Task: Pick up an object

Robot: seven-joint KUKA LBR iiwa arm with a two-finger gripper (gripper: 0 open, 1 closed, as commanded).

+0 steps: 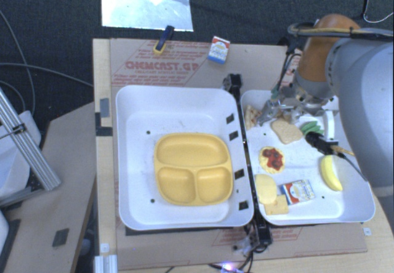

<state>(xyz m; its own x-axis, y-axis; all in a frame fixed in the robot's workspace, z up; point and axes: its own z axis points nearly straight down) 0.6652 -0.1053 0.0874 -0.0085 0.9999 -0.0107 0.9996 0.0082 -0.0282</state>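
The right white bin (360, 204) holds toy foods. A tan bread slice (287, 131) lies near the top, with a red-topped round (272, 159) below it. A banana (330, 173) lies at the right and a small carton (297, 191) near the front. A pale yellow disc (266, 188) and a cheese square (277, 205) sit at the front left. A green piece (311, 126) lies right of the bread. My gripper (269, 110) hangs low over the bin's upper left, just above the bread and beside a cracker-like piece (251, 116). Nothing visibly hangs from it.
The left bin (126, 161) carries a yellow divided tray (192, 168). Behind the bins, a small blue-and-white box (218, 50) and a blue-and-yellow tool (164, 39) lie on the board. My grey arm (363, 87) covers the right bin's upper right corner.
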